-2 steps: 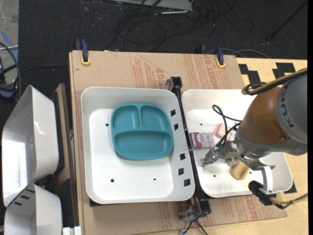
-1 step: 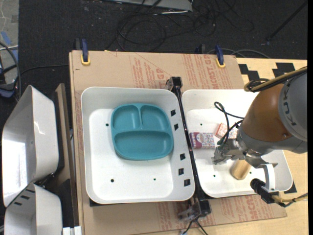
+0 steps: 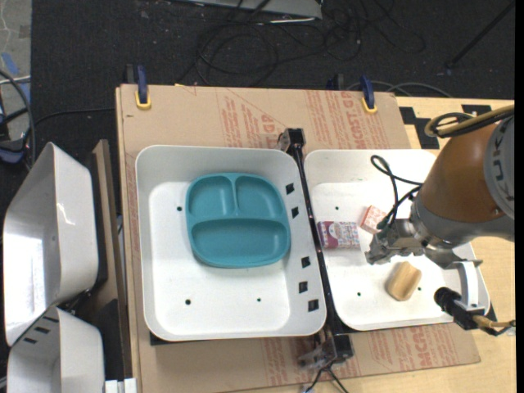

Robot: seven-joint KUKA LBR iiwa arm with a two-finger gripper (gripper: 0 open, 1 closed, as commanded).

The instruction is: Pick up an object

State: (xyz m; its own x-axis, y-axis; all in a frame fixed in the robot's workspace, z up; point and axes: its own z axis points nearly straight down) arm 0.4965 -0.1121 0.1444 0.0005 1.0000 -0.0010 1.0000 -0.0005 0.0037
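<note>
- Counter (image 3: pixel 246 113): brown board, clamped at the far edge, carrying two white bins side by side.
- Left bin (image 3: pixel 164 301): holds a teal divided plate (image 3: pixel 238 219), three compartments, lying flat toward the far half.
- Right bin (image 3: pixel 344 170): holds three small items, all candidates for the pick.
- Purple box (image 3: pixel 338 234): lying flat near the divider, white label panel on its face; print too small to read.
- Pink packet (image 3: pixel 374 217): just beyond the box, close to the end effector; markings not legible.
- Tan block (image 3: pixel 404 282): cork-like, lying toward the near side of the right bin, just beside the end effector.
- Arm (image 3: pixel 467 187): orange band over grey wrist, reaching in from the right, cable looping above it.
- End effector (image 3: pixel 383 248): low over the right bin, between box, packet and block; open or closed cannot be told at this angle, and nothing seen held in it.
- Step in hand, judged: approach and descent over the cluster, no grasp yet evident.
- Next move calls for: settling on one item, probably box or block as nearest, centring over it, closing, lifting clear of the bin wall.
- Writing: red mirrored lettering on the board, partly readable as "MCMASTER"; letters "UK" on the arm's housing.
</note>
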